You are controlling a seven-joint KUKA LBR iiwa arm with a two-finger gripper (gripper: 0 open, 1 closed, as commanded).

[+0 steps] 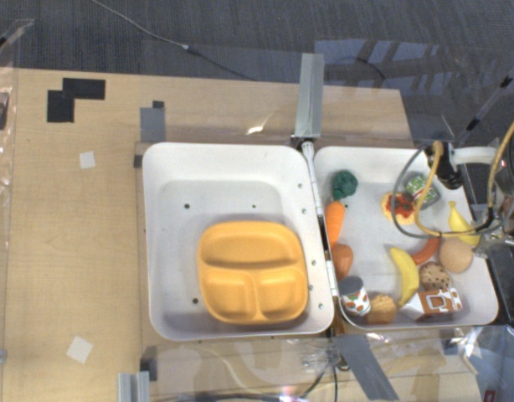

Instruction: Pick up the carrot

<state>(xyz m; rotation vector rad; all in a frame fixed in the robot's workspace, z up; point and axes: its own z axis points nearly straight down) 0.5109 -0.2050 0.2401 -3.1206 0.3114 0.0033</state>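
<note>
The carrot [335, 222] is a short orange cone lying along the left wall of the right bin [370, 162], thick end up and tip toward the front. A dark green leafy piece [345, 183] sits just above its thick end. A reddish-brown rounded item [342, 259] touches its tip. Yellow cables [424, 216] loop over the right half of this bin, coming from arm hardware [508, 216] at the right edge.
The right bin also holds two bananas [405, 273] [460, 223], a tan egg-shaped item [456, 255], a cookie [433, 276], a small carton [438, 302] and a can [353, 290]. A yellow sectioned plate [253, 270] lies in the left bin [173, 224].
</note>
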